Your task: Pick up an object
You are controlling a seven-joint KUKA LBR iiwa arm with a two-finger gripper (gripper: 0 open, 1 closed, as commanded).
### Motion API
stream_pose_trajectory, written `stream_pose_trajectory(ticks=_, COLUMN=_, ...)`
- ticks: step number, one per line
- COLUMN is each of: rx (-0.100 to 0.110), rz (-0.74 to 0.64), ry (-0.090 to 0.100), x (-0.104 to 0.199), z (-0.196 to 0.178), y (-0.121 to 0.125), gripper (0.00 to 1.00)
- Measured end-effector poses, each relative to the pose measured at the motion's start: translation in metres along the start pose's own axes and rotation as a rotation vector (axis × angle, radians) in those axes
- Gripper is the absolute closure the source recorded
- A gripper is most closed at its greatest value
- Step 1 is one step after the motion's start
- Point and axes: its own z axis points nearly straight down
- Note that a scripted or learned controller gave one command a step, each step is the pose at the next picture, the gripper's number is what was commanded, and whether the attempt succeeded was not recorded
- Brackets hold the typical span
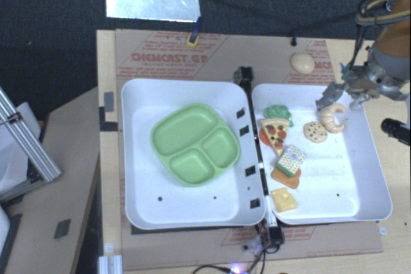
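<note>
The arm comes in from the right edge at the upper part of the view, its orange band high and the grey wrist below it, angled down and to the left. The gripper sits at the low left end of the wrist, pointing down and leftward, with grey metal fingers showing at its tip. Whether those fingers stand apart or closed cannot be made out at this slant, and nothing can be seen clearly between them.
</note>
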Motion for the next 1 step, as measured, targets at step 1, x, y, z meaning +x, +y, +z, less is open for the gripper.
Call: stream_pose_trajectory(ticks=1, rx=-0.013, rz=-0.003, ry=-0.003, x=0.0004, z=-0.0081, y=0.0025, gripper=0.0)
